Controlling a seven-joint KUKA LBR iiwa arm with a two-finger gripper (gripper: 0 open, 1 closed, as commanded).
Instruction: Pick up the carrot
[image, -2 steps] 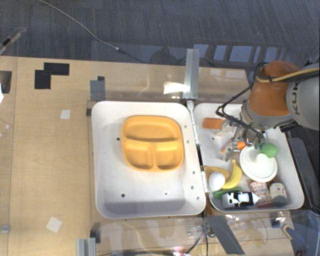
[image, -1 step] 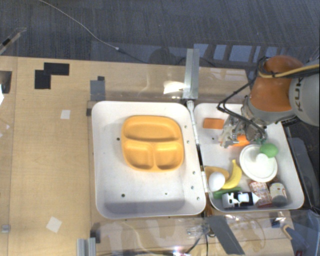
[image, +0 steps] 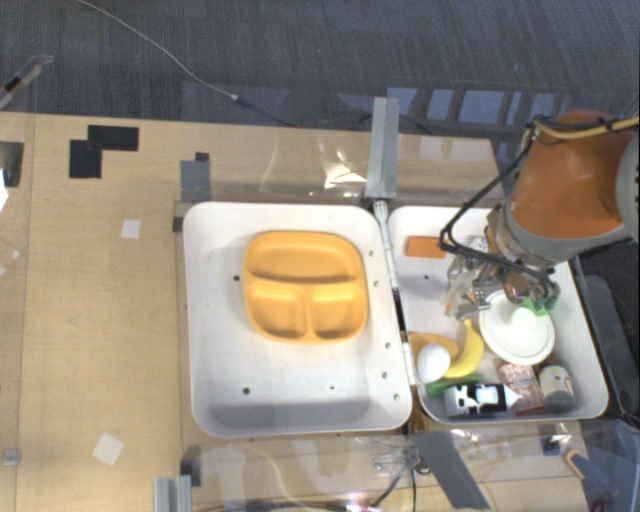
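While our pincer (image: 478, 292) hovers, grip state unclear | small orange carrot piece (image: 425, 247) lies apart | crowded yellow banana (image: 465, 350), white bowl (image: 517, 335) risk a wrong grab

Arm (image: 570, 190) reaches from right; claw (image: 478, 290) seemingly points down.

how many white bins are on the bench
2. The left bin holds a yellow divided plate; the right bin holds the food items, with the arm over it.
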